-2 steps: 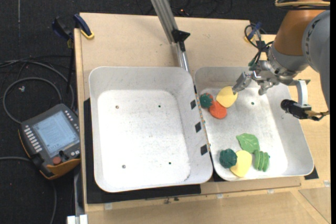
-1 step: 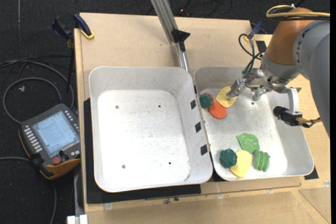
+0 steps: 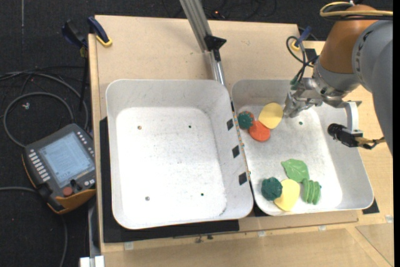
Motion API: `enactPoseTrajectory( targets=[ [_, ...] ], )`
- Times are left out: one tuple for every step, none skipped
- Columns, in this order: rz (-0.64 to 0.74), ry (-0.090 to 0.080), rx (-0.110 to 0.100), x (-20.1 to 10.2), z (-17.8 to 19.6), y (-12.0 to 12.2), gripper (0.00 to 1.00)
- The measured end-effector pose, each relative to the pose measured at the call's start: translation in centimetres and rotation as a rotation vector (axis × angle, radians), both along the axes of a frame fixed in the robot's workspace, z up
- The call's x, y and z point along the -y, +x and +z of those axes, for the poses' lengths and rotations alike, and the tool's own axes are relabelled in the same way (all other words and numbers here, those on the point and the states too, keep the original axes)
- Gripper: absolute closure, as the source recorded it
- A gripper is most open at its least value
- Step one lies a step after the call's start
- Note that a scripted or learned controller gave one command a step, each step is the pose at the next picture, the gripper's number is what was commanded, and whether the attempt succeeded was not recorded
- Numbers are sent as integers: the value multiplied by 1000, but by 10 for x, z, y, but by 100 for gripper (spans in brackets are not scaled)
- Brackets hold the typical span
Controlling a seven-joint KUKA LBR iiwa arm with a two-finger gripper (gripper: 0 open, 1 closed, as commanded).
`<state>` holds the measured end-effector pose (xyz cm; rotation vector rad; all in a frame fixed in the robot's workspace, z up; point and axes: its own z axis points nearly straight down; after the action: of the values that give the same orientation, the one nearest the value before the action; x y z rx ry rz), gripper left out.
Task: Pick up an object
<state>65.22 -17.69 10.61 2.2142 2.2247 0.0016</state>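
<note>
In the right bin (image 3: 337, 153) lie several small objects. A pale yellow piece (image 3: 271, 114) sits near the back, with an orange-red piece (image 3: 259, 132) and a small dark green and red piece (image 3: 244, 119) just left of it. At the front are a dark green lump (image 3: 271, 187), a yellow piece (image 3: 289, 193), a light green leaf shape (image 3: 295, 168) and a striped green piece (image 3: 311, 191). My gripper (image 3: 291, 109) hangs low over the back of this bin, right beside the pale yellow piece; I see nothing between its fingers.
The left bin (image 3: 125, 103) stands beside the right one, sharing a raised middle wall (image 3: 237, 141). A slanted metal pole (image 3: 194, 9) runs down to the bins' back edge. A teach pendant (image 3: 59, 162) lies off the bench at left. Cables hang by the wrist.
</note>
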Motion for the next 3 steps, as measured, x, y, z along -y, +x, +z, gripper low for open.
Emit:
enactPoseTrajectory(
  targets=[
    [-5, -1, 3, 8, 48, -2, 100],
    [-5, -1, 4, 15, 102, -6, 100],
    [-3, 0, 3, 15, 133, -5, 100]
  ],
)
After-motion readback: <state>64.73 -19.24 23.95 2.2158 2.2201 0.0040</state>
